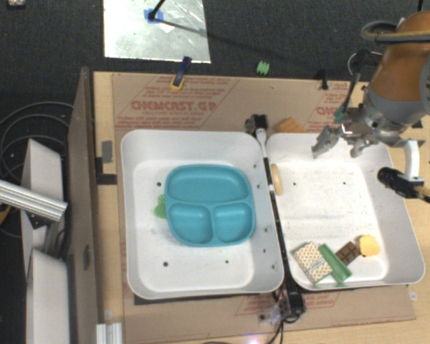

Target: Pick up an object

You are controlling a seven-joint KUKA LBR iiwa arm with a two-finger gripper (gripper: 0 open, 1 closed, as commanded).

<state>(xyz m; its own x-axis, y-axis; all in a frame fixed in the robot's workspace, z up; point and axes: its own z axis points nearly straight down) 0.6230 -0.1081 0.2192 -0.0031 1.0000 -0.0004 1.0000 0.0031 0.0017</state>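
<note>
- The claw hangs over the far part of the right bin, toward that bin's 12 o'clock. Its two grey fingers are spread wide, with nothing between them.
- The things to pick up lie in a small cluster at about 5 o'clock in the right bin, well apart from the claw.
- A green bar lies flat. Its long axis runs from 10 o'clock to 4 o'clock, and the 4 o'clock end is close to the bin's near wall.
- A checked packet lies just beside the bar at its 9 o'clock side and seems to touch it. It is a squat rectangle, turned a little so that its corners point roughly to 12, 3, 6 and 9 o'clock.
- A brown block lies at the bar's 2 o'clock side. Its long axis runs from 8 o'clock to 2 o'clock, across the bar's line.
- A yellow lump sits against the block's 2 o'clock end.
- The bin floor between the claw and this cluster is bare.
- A tan stick lies along the right bin's 9 o'clock wall, pointing from 12 to 6 o'clock.
- The left bin holds a blue plate with three compartments. A green scrap peeks out from under the plate's 9 o'clock edge.
- Both bins rest on a sheet of cardboard on the bench.
</note>
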